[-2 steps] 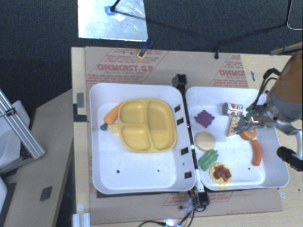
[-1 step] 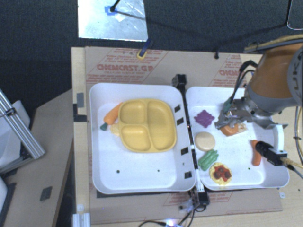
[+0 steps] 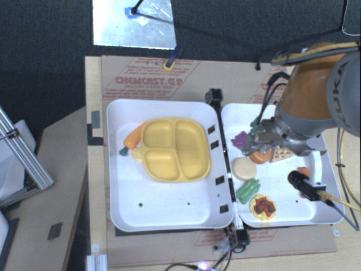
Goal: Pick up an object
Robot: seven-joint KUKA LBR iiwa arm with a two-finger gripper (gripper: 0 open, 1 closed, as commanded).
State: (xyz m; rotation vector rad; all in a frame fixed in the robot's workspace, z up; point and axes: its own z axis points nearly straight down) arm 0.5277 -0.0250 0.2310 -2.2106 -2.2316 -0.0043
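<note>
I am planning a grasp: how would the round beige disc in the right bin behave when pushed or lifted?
The beige disc looks like smooth moulded toy food, so probably stiff and light. It lies flat, so a push should slide it rather than roll it. Its low rounded edge may be slippery.

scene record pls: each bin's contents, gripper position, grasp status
left bin: yellow three-compartment plate; toy carrot against the plate's left edge
right bin: purple toy, orange piece, cream disc, green toy, small toy pizza
gripper: low over the right bin's upper left part, just above the orange piece, beside the purple toy
grasp: not confirmed from this view
plate compartments: nothing in them
</note>
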